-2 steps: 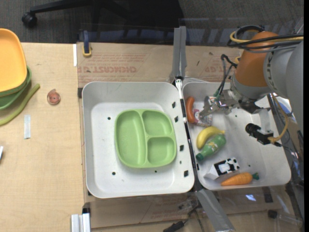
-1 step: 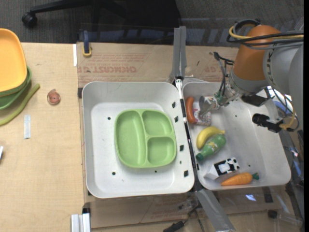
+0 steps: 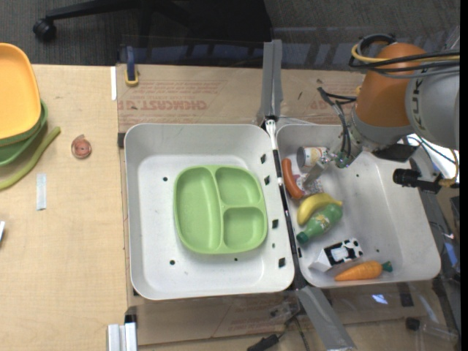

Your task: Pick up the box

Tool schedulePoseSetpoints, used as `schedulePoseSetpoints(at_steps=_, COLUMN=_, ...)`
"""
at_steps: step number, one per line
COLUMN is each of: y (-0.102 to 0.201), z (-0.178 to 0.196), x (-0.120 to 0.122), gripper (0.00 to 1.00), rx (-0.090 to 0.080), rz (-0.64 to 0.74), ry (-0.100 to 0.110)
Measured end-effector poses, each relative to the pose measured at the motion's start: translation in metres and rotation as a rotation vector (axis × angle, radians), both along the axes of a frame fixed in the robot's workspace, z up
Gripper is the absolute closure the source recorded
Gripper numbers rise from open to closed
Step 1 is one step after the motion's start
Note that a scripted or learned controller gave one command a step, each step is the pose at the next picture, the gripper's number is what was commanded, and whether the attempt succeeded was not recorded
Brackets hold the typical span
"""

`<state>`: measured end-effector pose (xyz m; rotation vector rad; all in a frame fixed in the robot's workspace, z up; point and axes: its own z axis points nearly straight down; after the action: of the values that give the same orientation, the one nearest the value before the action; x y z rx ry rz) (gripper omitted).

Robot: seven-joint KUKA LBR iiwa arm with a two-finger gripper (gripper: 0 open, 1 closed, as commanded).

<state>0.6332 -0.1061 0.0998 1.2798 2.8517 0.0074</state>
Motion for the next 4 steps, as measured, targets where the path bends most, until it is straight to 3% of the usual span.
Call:
schedulePoseSetpoints(at_steps=1, y=-0.001, z=0.011, x=0.001, gripper=1.00, rx=0.001, rz=-0.004, ry=-0.002)
schedulePoseSetpoints(at_steps=2, y=0.005, z=0.002, x=-0.049, gripper=1.00, rx=0.007, rz=-0.400, ry=-0.007)
schedulePoseSetpoints(at_steps=3, y=0.001, z=0.001, x=-0.038, gripper=1.00, rx=0.002, rz=-0.234, ry=0.000)
schedulePoseSetpoints(at_steps=4, y=-0.008, z=0.001, x=-0.021, gripper=1.00, rx=0.009, rz=-0.518, ry=-0.001)
